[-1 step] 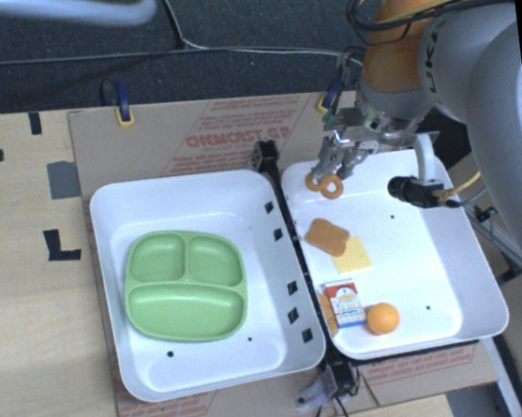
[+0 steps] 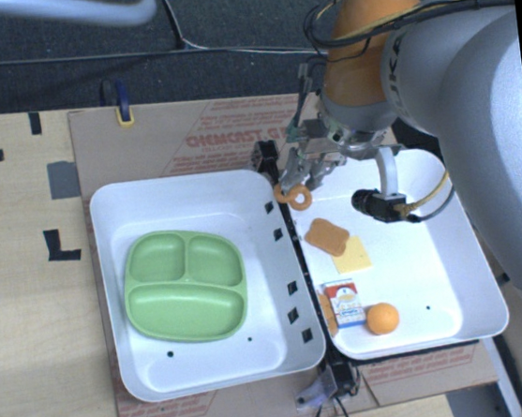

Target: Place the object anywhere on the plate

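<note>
Two shallow white bins sit side by side on the tabletop, resting on a brown cardboard sheet point(image 2: 223, 127). The left bin point(image 2: 110, 212) carries a green plate point(image 2: 184, 285) with three compartments, lying somewhat toward that bin's left side and near edge. The right bin point(image 2: 448, 274) carries four loose items: a brown bread-like piece point(image 2: 327, 236) near the bin's left edge, a pale yellow slice point(image 2: 353, 255) just beside and partly under it, a small red-and-white carton point(image 2: 345, 301) toward the near-left corner, and an orange ball point(image 2: 382, 318) just to the right of the carton near the near edge. The grey arm point(image 2: 474, 101), with its orange section point(image 2: 364, 44) above the wrist, reaches in over the far part of the right bin. The pincer point(image 2: 294, 187) stands at the far-left corner of the right bin, close to the divide between the two bins, and is closed narrowly on a small tan ring-shaped object point(image 2: 296, 197), which hangs at its tips. The ring is apart from the plate, on the right bin's side of the divide. A black fitting with a cable point(image 2: 385, 204) hangs just beside the wrist.
</note>
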Controlling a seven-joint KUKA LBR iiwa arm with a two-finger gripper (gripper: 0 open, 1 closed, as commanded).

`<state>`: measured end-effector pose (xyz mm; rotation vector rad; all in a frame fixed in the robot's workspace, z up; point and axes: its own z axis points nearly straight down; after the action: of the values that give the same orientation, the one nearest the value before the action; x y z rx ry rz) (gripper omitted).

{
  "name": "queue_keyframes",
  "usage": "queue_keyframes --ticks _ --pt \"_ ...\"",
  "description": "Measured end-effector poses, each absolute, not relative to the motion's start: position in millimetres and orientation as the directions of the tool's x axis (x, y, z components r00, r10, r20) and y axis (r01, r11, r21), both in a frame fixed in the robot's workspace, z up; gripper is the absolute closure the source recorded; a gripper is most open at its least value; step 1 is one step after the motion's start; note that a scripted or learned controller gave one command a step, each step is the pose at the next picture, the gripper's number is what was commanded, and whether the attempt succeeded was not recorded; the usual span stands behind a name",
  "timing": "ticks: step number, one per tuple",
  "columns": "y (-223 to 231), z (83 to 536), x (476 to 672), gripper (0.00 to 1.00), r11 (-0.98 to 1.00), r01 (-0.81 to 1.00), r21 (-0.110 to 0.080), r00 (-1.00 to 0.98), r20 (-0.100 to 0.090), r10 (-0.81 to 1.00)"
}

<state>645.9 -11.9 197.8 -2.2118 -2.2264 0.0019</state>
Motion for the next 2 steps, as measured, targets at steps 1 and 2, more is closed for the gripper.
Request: queue_keyframes --ticks 1,2 --pt "39.7 216.4 630.3 1.00 0.007 1.000 -0.002 -0.007 0.002 1.000" --pt "88.5 214.5 605.0 1.00 0.006 1.000 -0.004 -0.006 0.000 1.000"
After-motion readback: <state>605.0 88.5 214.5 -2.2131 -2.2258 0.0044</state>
